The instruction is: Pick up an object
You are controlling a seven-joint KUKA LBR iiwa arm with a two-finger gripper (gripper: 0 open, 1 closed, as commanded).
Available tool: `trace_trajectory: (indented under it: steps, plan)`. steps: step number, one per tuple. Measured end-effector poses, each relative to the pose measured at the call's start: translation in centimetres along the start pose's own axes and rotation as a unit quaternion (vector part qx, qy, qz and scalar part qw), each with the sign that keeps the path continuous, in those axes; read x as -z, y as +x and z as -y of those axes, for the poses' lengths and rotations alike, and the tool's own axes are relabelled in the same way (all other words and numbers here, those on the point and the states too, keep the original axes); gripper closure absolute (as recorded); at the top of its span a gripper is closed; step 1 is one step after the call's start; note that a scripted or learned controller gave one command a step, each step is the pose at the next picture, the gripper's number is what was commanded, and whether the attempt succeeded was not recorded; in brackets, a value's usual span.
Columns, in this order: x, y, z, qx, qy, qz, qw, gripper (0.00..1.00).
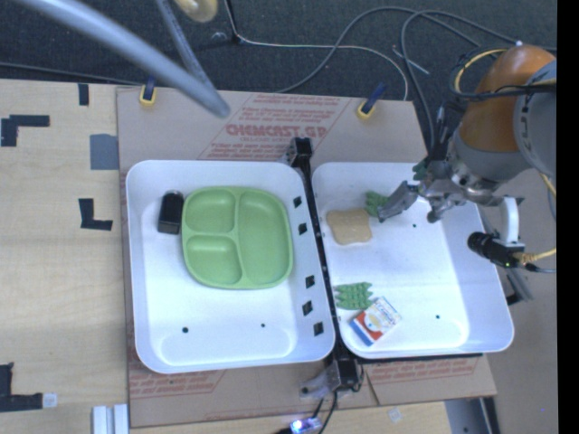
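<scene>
We see the pincer [414, 202] low in the right bin [452, 274], fingers spread apart, one tip touching a small green object [375, 200] near the bin's far edge — leafy, ragged in outline, beside a tan bread-like piece [349, 227]. We judge it light and soft — best pinched across its narrow middle, since thin edges may slip.

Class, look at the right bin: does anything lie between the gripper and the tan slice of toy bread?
Nothing visible blocks it. The gripper sits over the right white bin, right beside a small green toy. The tan bread slice lies just left of that toy on bare bin floor, with open space around it.
</scene>
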State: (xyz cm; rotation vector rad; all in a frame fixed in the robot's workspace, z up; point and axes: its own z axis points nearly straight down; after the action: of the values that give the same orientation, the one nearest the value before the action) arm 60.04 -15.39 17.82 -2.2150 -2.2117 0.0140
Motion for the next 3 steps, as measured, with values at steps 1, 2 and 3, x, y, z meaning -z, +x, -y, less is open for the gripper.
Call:
trace_trajectory:
  steps: [1,2,3]
  plan:
    - [0.7,0.0,-0.3,0.001,-0.006,0.001,1.0,0.0]
    - [-4.1,-0.5,0.4,0.001,-0.004,0.001,1.0,0.0]
    - [-9.2,-0.5,0.3,0.001,-0.007,0.002,1.0,0.0]
